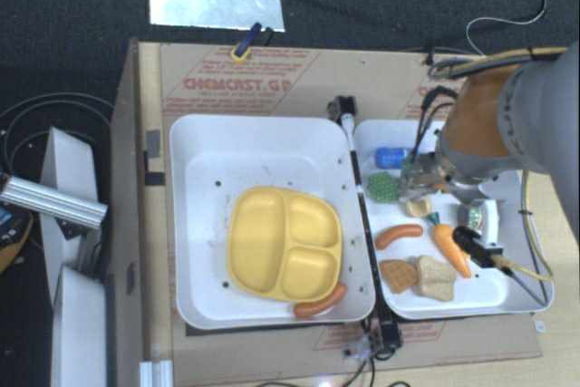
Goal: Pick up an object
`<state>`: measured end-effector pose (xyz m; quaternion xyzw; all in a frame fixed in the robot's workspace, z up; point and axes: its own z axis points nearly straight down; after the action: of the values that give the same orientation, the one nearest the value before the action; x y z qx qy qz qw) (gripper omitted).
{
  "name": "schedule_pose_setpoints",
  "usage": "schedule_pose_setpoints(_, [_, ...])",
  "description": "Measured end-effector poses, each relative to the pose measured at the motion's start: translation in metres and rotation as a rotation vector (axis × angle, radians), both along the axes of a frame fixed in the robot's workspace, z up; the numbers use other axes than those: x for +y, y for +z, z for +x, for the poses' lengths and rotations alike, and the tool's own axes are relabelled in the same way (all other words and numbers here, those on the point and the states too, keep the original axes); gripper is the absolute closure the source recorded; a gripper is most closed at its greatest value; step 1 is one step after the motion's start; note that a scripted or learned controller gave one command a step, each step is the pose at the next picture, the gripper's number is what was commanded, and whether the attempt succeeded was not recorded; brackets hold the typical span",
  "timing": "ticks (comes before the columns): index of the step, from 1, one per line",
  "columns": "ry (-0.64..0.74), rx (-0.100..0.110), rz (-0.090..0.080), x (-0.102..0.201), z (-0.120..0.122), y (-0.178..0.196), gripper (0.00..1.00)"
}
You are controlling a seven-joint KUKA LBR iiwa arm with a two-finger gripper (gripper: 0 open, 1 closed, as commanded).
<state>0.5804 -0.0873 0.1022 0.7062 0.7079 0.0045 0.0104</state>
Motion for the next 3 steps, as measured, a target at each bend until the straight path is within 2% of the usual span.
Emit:
schedule_pose_setpoints(1, [0.0,0.005,0.001,0.0,-0.002,-0.002,0.0])
schedule_pose_setpoints(2, [0.0,0.003,0.001,0.0,-0.001,0.008,1.0])
schedule_pose_setpoints(3, [-0.003,0.018,0.005,-0.09,-0.037,0.06,1.0])
